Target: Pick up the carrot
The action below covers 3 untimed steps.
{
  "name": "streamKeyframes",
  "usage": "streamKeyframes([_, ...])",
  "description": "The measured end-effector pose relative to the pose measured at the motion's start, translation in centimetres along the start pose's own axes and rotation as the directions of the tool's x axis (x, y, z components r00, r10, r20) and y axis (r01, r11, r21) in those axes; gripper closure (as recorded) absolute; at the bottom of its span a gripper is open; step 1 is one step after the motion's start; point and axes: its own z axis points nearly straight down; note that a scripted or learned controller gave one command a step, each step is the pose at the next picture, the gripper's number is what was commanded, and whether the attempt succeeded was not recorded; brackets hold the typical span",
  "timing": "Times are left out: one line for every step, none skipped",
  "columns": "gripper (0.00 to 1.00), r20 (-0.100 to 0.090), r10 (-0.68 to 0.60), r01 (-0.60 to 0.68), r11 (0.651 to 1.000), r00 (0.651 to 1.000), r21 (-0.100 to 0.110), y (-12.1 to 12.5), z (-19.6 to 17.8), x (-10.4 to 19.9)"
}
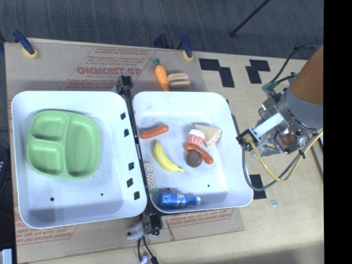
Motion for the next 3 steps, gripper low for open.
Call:
streamKeyframes([1.00, 0.002, -0.131, 0.131, 0.991, 0.991, 0.002, -9.5, 7.9, 3.8])
streamKeyframes([1.00, -0.001, 0.124, -0.124, 0.992, 0.992, 0.000, -8.1, -1.0, 2.8])
streamKeyframes([1.00, -0.001, 0.119, -0.119, 0.993, 0.993, 0.000, -1.4, -4.2, 0.6])
